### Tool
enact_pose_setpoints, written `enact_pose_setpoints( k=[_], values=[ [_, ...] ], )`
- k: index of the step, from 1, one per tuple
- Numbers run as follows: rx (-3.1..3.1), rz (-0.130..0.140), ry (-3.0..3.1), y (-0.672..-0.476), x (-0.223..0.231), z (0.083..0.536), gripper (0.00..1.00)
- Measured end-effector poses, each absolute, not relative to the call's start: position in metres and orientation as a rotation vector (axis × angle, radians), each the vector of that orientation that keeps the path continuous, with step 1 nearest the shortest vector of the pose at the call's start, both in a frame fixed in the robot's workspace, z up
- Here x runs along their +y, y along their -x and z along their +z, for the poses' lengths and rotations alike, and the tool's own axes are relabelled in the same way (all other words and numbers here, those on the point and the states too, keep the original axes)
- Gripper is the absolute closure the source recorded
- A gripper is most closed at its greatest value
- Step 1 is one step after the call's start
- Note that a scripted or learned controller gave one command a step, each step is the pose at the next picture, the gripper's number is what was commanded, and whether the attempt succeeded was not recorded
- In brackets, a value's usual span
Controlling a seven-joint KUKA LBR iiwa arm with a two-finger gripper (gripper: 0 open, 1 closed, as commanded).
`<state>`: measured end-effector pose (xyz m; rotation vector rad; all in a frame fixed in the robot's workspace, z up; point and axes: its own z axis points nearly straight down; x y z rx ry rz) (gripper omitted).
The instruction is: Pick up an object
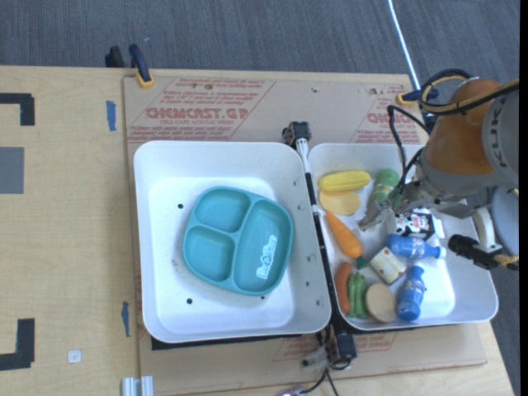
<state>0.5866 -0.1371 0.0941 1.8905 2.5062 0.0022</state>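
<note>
Red "CHEMCAST" lettering marks the brown board [206, 106] behind the bins.

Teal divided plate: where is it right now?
The teal divided plate lies flat in the left bin, roughly centred, apart from the toys in the right bin.

I see a teal divided plate [238, 240] in the white left bin [157, 180]; the white right bin [470, 299] contains a yellow banana [344, 181], orange carrot [344, 235] and blue bottle [410, 296].
</note>
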Motion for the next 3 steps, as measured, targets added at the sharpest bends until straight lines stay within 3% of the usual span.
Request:
enact_pose_setpoints(
  k=[1,2,3],
  values=[
    [2.372,0.001,-2.059,-0.628,-0.115,0.085,0.00],
    [2.376,-0.007,-2.066,-0.626,-0.115,0.094,1.00],
    [2.311,0.004,-2.124,-0.630,-0.066,0.236,1.00]
  ],
)
